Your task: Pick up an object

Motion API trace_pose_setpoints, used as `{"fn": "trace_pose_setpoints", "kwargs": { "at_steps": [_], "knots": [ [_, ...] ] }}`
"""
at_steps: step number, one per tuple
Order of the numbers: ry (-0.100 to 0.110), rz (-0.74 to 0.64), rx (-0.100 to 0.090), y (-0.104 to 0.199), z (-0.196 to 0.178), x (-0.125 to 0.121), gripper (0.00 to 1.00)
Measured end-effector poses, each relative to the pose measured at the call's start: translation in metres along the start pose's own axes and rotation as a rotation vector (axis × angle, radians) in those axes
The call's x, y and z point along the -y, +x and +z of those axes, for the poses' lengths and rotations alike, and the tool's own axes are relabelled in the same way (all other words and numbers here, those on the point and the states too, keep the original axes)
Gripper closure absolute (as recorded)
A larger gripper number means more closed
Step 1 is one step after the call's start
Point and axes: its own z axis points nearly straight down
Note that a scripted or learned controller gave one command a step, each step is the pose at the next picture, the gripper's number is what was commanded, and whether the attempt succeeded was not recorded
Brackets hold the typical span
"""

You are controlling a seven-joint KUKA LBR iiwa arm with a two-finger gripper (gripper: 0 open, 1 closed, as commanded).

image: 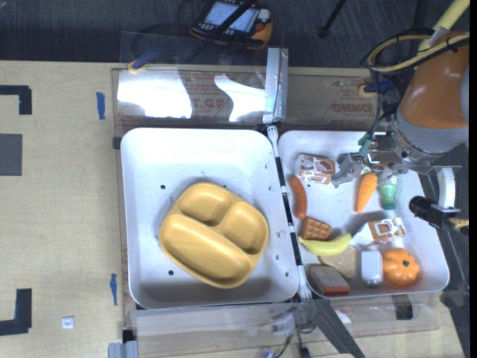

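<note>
Two white bins are seen side by side on the worktop [52, 200]. The left bin [141, 155] is taken up by a yellow three-part tray [214, 233] lying at a slant. The right bin [432, 274] is crowded with toy food: a packet [316, 168] near the top left, a sausage [298, 196] beside the divider, a waffle [314, 229], a banana [326, 244], a brown block [329, 280], a white bottle [371, 266], a pumpkin [400, 267], a small carton [386, 230], a carrot [365, 189] standing on its tip, and a green item [388, 193] just right of it. The arm [436, 103] is seen reaching in from the right, its orange band above the upper part of the right bin. The jaws [356, 166] are placed low over the bin, between the packet and the carrot, close to the carrot's top. Whether they are wide or narrow cannot be told, and nothing is seen held between them.
</note>
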Motion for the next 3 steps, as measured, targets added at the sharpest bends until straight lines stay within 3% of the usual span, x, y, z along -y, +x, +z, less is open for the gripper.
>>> {"fn": "trace_pose_setpoints", "kwargs": {
  "at_steps": [1, 2, 3],
  "knots": [
    [0.000, -0.157, 0.000, -0.031, 0.063, -0.007, 0.00],
    [-0.007, -0.138, 0.003, -0.054, 0.037, -0.043, 0.00],
    [-0.012, -0.139, 0.006, -0.055, 0.027, -0.044, 1.00]
  ]
}}
